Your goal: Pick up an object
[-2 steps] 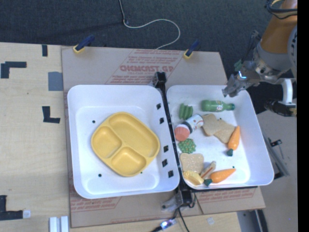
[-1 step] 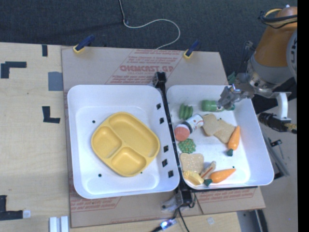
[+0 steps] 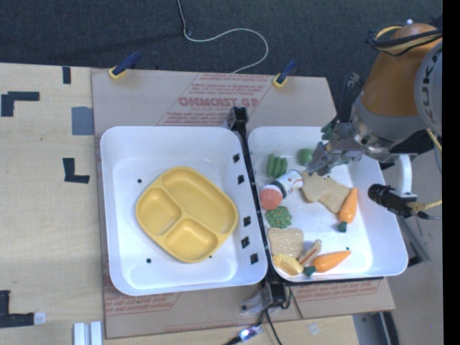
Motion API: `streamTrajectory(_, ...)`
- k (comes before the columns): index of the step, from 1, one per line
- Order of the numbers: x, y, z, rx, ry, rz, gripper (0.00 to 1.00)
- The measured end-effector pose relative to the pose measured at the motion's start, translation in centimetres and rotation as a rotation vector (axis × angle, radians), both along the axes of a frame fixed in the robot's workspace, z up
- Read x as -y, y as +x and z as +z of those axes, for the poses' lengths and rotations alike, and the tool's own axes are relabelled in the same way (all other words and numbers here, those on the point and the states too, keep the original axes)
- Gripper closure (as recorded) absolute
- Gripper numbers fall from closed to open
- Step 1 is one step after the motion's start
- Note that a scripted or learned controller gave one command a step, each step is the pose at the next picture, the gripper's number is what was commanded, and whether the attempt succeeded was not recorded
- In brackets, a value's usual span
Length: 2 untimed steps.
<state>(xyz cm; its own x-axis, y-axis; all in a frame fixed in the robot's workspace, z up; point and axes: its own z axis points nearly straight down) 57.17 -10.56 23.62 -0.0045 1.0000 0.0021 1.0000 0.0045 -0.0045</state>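
White plastic bins sit side by side on a cardboard sheet (image 3: 215, 99) on the bench (image 3: 43, 192). The left bin (image 3: 115, 149) holds a yellow tray (image 3: 187, 213) with three compartments, lying a little left of the bin's middle.

The right bin (image 3: 381, 257) holds toy food. A green pepper (image 3: 277, 165) lies near the far left of it, and a small green piece (image 3: 305, 155) lies just right of that. Nearer, a white can (image 3: 290, 183) lies on its side, with a red round piece (image 3: 271, 196) just beside it at the left and a broccoli (image 3: 279, 216) nearer still. A bread slice (image 3: 327, 192) lies in the middle, and a carrot (image 3: 348, 207) rests along its right edge. At the near side lie a cracker (image 3: 286, 241), a yellow piece (image 3: 287, 266), a brown stick (image 3: 310, 251) and a second carrot (image 3: 330, 261).

From the right, the grey and orange arm (image 3: 395, 85) reaches over the right bin. Its tool (image 3: 316, 165) hangs low over the far part of that bin, between the small green piece and the bread slice, just right of the can. Whether it is open or closed cannot be told, and nothing can be seen gripped in it.

A blue and yellow clamp (image 3: 124, 65) pins the sheet's far left corner and another (image 3: 285, 72) its far edge, and a thin cable (image 3: 223, 34) loops across the dark floor beyond.
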Motion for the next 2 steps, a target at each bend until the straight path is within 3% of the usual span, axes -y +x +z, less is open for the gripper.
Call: streamTrajectory(2,-6.5,-7.3,-0.2,-0.002,0.000,-0.001,1.00)
